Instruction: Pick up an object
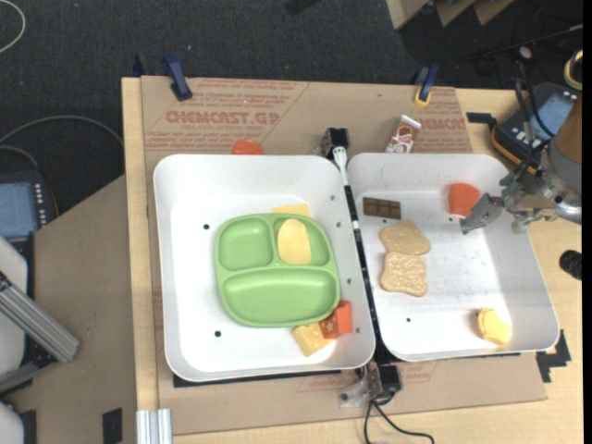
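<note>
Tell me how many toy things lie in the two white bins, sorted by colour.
Green: 1, the tray
Yellow: 4, an oval in the tray, a slab behind the tray, a wedge, a lump
Orange: 2, a block, a cup
Tan: 2, two toasts
Brown: 1, a bar
Total: 10

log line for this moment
pincer: right bin, beside orange piece | holding: nothing seen | plate: left bin
</note>
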Action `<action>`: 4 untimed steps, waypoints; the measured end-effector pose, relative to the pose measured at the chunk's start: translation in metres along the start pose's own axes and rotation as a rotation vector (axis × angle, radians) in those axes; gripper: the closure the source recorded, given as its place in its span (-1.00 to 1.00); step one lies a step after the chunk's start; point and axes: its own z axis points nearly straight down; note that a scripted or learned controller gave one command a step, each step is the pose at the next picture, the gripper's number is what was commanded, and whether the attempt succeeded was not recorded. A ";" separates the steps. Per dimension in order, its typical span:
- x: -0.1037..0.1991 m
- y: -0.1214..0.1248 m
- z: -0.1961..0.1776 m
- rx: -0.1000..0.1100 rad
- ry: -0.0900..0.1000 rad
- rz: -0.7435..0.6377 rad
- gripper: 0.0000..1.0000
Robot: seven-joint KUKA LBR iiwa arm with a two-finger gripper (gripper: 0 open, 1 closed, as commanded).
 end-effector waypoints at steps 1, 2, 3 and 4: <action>-0.036 0.065 0.054 -0.006 -0.004 -0.002 -1.00; 0.022 0.103 0.104 -0.011 -0.011 -0.005 -1.00; 0.017 0.105 0.088 -0.022 -0.015 -0.002 1.00; 0.018 0.104 0.090 -0.019 -0.015 -0.002 -1.00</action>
